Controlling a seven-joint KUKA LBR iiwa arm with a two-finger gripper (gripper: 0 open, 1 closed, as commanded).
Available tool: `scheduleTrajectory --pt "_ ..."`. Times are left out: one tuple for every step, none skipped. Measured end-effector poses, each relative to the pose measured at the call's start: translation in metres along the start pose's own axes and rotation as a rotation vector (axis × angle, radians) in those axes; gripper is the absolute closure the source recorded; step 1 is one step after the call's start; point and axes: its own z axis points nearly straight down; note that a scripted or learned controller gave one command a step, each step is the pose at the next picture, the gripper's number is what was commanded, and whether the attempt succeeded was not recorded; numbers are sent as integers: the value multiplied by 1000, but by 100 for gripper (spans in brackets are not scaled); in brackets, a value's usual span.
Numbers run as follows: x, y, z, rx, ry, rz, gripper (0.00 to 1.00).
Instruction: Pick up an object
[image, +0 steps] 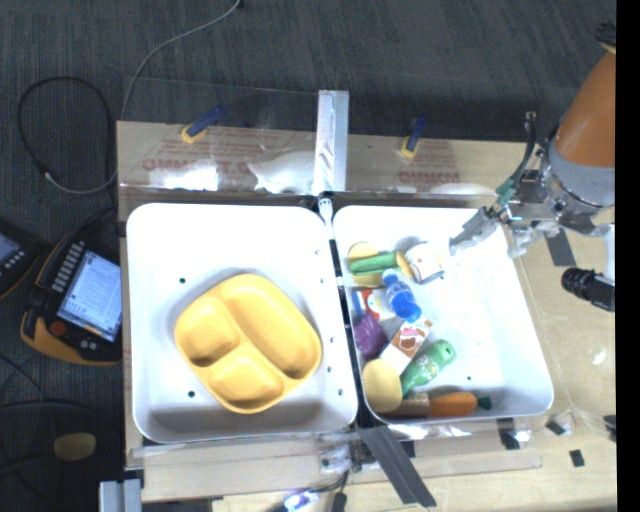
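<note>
Several small objects lie heaped along the left side of the right bin (500, 340): a white carton (426, 262), a blue bottle (401, 297), a green bottle (428, 364), a yellow ball (380, 380), a purple piece (368, 336) and an orange carrot (451, 404). My gripper (490, 243) hovers over the bin's far right corner, just right of the white carton. Its fingers are spread open, one finger (468, 234) pointing toward the carton, and nothing sits between them.
A yellow divided plate (248, 340) lies in the left bin (160, 250). The right half of the right bin's floor is bare. A handheld pendant (85, 300) and cables lie on the floor at left, and clamps hold the bench's far edge.
</note>
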Motion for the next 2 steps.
scheduleTrajectory --pt "57 10 96 1 0 12 0" --pt "53 27 176 -20 -2 -16 0"
